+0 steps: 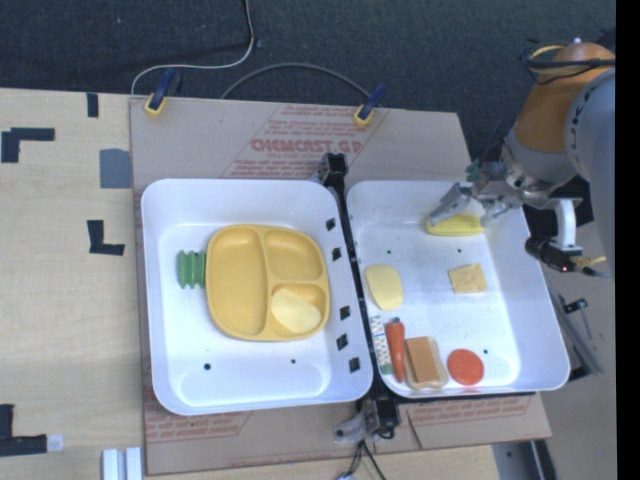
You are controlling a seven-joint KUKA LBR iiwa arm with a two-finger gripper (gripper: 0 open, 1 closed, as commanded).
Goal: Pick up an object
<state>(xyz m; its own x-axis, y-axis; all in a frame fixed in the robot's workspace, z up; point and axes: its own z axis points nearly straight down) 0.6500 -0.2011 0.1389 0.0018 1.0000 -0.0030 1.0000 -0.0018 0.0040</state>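
The arm (570, 108) reaches in from the right and its gripper (462, 204) sits low over the far part of the right bin (520, 298), directly at a yellow banana-shaped piece (455, 227). The grey fingers (447, 206) are spread apart and angle down toward the piece's left end; they appear to touch it or stand just above it, and which of the two I cannot tell from this angle. The piece lies flat on the bin floor and is not between the fingers, so nothing is gripped. Other items lie in the same bin: a pale yellow oval (384, 287) near the left wall, a small tan square (467, 279) well apart from it toward the middle, and along the near edge an orange carrot (396, 349), a brown block (422, 361) just beside it, and a red round piece (465, 367) beside that. The left bin (170, 368) holds a yellow divided plate (250, 268) with a pale yellow slice (296, 311) resting in its lower right compartment. A green ridged item (190, 268) lies against the plate's left edge. Both bins sit side by side on a brown cardboard sheet (300, 143) laid over the surface (60, 298), fastened at the far edge by two clamps, one at the left (156, 102) and one at the right (367, 109).
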